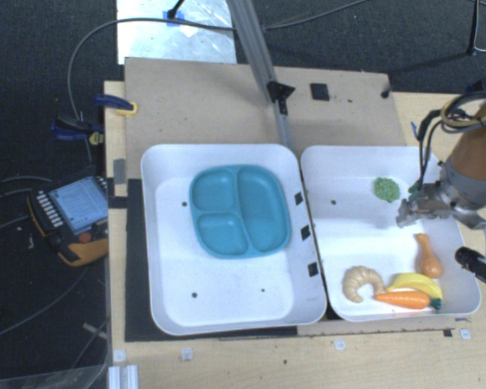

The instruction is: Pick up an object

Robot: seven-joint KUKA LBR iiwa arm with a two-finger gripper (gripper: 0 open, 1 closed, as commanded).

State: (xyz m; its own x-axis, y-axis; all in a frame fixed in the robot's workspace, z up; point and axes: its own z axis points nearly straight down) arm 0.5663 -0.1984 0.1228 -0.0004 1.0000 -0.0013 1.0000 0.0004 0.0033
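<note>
Claw (415, 210) low over my right bin (340, 177), and whether it's spread or pressed together I cannot tell from up here. Sweeping left to right: blue plate (240, 211) in the left bin (166, 241), then croissant (362, 281), carrot (403, 300), banana (415, 283), broccoli (386, 189) just beside my claw, drumstick (427, 255) below it. Nothing lifted yet, by my reckoning. Broccoli or drumstick looks closest; the grab and the raise remain.

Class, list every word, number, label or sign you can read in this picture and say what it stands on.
None can be read.
Handheld device left of the bins: its screen and buttons are too blurred to read.
Black tags between the bins: no legible marks.
</note>
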